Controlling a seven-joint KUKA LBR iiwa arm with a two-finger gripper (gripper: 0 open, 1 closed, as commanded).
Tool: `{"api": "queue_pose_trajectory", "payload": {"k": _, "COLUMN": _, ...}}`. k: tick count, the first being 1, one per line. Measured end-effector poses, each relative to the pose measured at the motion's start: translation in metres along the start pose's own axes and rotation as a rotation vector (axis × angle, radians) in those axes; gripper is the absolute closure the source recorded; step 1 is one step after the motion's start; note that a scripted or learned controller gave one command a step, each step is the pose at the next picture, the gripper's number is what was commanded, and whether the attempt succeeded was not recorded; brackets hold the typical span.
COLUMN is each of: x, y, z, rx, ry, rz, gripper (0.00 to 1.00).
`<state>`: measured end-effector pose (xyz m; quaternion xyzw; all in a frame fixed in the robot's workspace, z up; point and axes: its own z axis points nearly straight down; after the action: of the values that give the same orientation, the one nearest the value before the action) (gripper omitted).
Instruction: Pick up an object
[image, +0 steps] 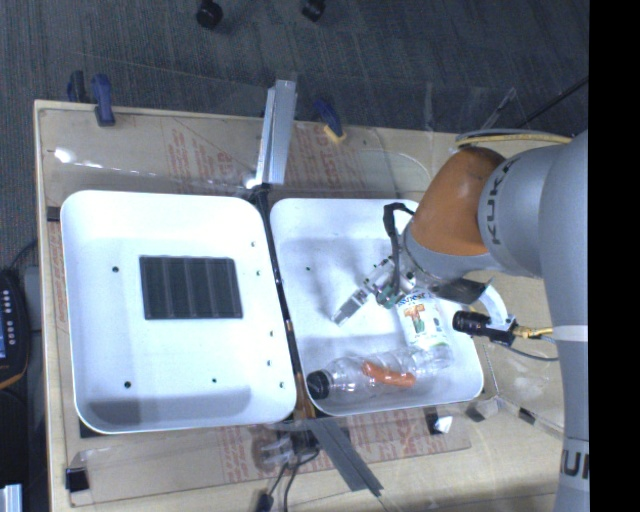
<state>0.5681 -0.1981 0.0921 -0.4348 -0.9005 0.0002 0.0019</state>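
My gripper (352, 304) hangs over the middle of the right bin (310, 240), above bare white floor, with nothing visibly in it. A small white carton with a green and orange label (423, 326) lies just to its right, partly under the wrist. Along the bin's near wall lies a clear plastic bottle with a black cap (352, 378). An orange piece (388, 377) lies on or in the bottle. The arm's orange band (455, 210) covers the bin's right side.
The left bin (100, 240) holds a dark grey ridged rectangle (190, 287). A metal bar (274, 130) stands at the back between the bins. Blue clamps (102, 98) sit on the bench's far edge. Cables (500, 328) run beside the right bin.
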Motion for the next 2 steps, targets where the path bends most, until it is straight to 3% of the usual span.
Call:
{"api": "queue_pose_trajectory", "payload": {"k": 1, "x": -0.006, "y": -0.014, "z": -0.101, "rx": -0.003, "ry": -0.005, "rz": 0.173, "gripper": 0.0}}
{"api": "queue_pose_trajectory", "payload": {"k": 2, "x": -0.01, "y": -0.006, "z": -0.071, "rx": 0.0, "ry": -0.001, "rz": 0.158, "gripper": 0.0}}
